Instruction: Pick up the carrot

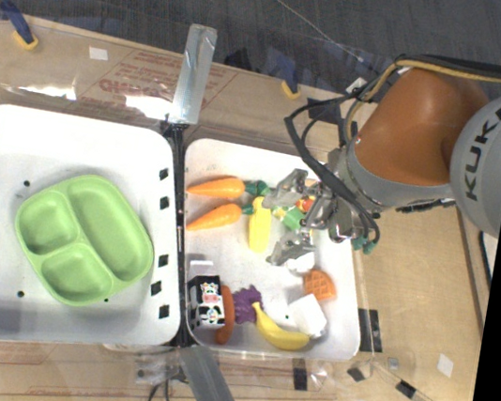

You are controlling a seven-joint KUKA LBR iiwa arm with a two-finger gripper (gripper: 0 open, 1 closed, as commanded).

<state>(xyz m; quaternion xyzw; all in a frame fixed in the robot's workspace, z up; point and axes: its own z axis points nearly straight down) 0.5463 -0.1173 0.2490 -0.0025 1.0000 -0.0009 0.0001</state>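
— Where do the carrots [217,185] lie?

— Two of them rest side by side in the right bin [322,340], against its left wall; the second carrot [216,216] sits just below the first. The gripper [292,223] hovers to their right, beside a yellow piece [259,228]. Whether it is apart or together cannot be told.

— How would one handle?

— Probably light, stiff and smooth, a toy by its look. The thick middle seems the best hold; the taper could slip.

— And the room?

— The bin floor is flat and slick. A banana [281,332] crowds the lower end, and the wall leaves little clearance.
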